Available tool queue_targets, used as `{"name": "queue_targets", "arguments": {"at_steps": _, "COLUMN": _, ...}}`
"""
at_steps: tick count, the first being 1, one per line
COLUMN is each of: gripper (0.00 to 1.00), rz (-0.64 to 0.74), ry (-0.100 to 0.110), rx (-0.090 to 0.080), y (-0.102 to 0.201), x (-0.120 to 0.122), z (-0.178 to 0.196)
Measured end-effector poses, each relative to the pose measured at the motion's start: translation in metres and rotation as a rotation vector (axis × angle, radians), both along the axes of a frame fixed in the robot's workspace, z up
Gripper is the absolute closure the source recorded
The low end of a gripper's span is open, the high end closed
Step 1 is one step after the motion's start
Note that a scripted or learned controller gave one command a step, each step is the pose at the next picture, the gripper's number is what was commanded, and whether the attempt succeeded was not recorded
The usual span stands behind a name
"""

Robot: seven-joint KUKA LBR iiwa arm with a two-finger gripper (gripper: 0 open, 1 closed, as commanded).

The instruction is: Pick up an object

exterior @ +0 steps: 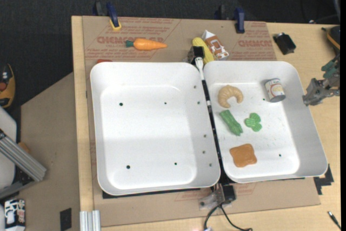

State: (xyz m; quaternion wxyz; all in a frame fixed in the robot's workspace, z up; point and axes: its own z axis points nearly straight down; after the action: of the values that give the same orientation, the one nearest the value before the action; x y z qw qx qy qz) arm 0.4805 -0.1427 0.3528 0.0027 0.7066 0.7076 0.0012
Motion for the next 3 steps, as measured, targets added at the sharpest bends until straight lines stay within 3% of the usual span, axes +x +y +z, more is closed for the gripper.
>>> {"name": "queue_targets", "arguments": {"at_steps": 1, "gripper": 1.00, "rz": 0.004, "ry": -0.005, "rx": 0.001, "y": 0.042, "x": 0.000, "z": 0.071}}
{"name": "queue_targets", "arguments": {"at_steps": 2, "gripper": 1.00, "rz": -0.010, "ry": -0.001, "rx": -0.004, "y": -0.048, "x": -0.002, "z": 0.099}}
{"name": "queue_targets", "arguments": {"at_steps": 3, "gripper": 1.00, "rz": 0.003, "ry": -0.008, "rx": -0.002, "y": -0.011, "x": -0.001, "z": 0.189}}
